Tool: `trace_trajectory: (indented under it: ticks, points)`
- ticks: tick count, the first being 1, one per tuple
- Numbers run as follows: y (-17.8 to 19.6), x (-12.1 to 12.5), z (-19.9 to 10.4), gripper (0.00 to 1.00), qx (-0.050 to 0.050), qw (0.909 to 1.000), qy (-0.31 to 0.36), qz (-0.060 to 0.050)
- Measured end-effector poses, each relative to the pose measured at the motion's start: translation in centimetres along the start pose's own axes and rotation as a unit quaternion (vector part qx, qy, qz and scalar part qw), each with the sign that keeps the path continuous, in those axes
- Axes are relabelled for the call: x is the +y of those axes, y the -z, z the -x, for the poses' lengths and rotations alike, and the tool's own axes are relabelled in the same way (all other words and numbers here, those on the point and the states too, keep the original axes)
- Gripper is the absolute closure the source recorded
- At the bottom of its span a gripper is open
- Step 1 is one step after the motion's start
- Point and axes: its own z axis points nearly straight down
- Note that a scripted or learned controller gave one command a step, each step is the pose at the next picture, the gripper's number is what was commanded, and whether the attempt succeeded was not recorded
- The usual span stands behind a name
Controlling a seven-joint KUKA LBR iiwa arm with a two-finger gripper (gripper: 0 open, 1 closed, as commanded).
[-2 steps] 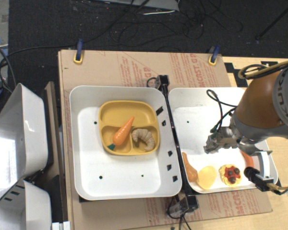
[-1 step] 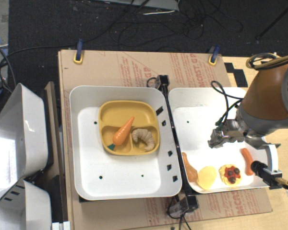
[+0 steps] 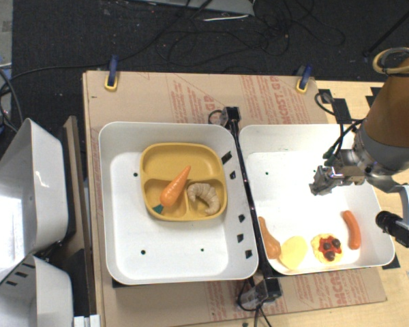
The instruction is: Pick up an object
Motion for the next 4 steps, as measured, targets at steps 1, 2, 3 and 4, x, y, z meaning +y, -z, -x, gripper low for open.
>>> trace_trajectory:
  ticks: [1, 2, 3, 4]
  points:
    - [0.8, 0.1, 0.0, 1.0, 0.001, 1.0, 0.0, -0.002]
    - [0.6, 2.8, -4.3, 1.0, 0.001, 1.0, 0.002, -0.002]
    - [0.9, 4.6, -10.0, 1.0, 0.002, 1.0, 0.002, -0.002]
    - [-0.8, 7.0, -14.9, 1.0, 0.001, 1.0, 0.002, -0.002]
